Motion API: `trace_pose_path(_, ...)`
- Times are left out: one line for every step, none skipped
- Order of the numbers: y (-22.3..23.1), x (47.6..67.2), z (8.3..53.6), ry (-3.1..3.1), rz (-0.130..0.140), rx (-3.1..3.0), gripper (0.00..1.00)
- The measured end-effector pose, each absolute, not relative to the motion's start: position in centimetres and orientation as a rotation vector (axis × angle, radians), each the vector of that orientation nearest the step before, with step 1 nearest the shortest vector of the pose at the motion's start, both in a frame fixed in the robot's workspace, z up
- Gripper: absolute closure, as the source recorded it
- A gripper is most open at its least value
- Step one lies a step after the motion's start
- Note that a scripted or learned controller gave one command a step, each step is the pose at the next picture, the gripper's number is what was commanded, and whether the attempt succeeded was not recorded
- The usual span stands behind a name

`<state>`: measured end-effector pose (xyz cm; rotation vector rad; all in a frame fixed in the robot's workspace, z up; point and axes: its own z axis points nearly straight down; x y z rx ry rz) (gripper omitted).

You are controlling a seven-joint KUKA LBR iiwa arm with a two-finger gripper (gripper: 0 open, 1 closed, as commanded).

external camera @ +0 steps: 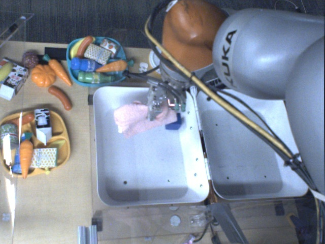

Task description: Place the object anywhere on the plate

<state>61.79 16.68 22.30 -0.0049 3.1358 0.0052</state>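
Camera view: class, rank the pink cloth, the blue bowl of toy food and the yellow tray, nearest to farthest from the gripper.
1. Pink cloth: in the left bin, right beside the gripper on its left.
2. Blue bowl: on the bench, up and to the left of the bin.
3. Yellow tray: at the far left edge of the bench.

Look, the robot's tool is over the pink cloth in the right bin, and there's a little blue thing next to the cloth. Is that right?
Almost. The camera view shows the pink cloth in the left bin, not the right bin. The rest holds: the tool is over the cloth's right end, and the little blue thing lies beside the cloth.
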Motion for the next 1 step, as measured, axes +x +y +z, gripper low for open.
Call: trace_pose_path(16.66, 61.81, 22.34, 3.135, 0.006, -0.004, 0.00)
